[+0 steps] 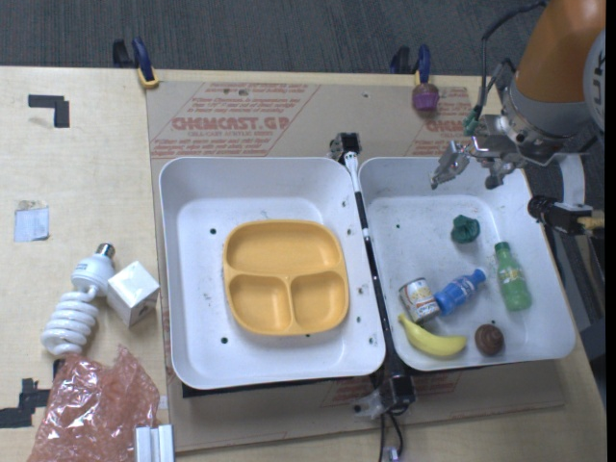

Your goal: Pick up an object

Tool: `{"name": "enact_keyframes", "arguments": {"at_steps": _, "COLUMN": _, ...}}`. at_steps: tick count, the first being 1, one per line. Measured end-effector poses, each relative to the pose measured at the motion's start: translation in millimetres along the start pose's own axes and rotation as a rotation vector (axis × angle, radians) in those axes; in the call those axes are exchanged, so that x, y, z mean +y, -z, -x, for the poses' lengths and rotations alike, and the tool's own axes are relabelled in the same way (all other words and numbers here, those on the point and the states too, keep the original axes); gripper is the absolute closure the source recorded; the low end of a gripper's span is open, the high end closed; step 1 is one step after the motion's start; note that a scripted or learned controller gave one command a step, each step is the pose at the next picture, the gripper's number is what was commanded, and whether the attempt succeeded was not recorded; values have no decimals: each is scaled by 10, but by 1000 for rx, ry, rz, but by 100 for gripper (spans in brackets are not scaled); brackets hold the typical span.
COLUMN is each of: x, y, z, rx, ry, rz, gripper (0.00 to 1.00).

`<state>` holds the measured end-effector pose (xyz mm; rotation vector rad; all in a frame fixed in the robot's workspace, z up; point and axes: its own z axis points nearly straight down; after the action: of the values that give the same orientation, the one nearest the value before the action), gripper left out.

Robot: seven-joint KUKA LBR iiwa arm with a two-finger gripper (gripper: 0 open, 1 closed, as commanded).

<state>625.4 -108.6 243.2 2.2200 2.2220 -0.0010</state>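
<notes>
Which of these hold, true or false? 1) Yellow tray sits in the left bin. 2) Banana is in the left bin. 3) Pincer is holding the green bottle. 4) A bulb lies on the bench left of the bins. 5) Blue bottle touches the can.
1) Tray in left bin: true.
2) False: banana lies in the right bin.
3) False: pincer hangs over the bin's far edge, apart from the green bottle.
4) Bulb: true.
5) Blue bottle against can: true.

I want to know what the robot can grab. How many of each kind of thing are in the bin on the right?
Bottles: 2, blue and green
Cans: 1
Bananas: 1
Dark green lumps: 1
Brown round things: 1
Total: 6
</notes>
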Motion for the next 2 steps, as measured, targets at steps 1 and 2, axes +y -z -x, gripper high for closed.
{"name": "enact_keyframes", "arguments": {"at_steps": 1, "x": -61, "y": -1506, "z": 754, "rx": 0, "ry": -2, "rz": 1, "gripper": 0}}
{"name": "enact_keyframes", "arguments": {"at_steps": 2, "x": -58, "y": -1403, "z": 762, "rx": -1, "ry": -3, "rz": 2, "gripper": 100}}
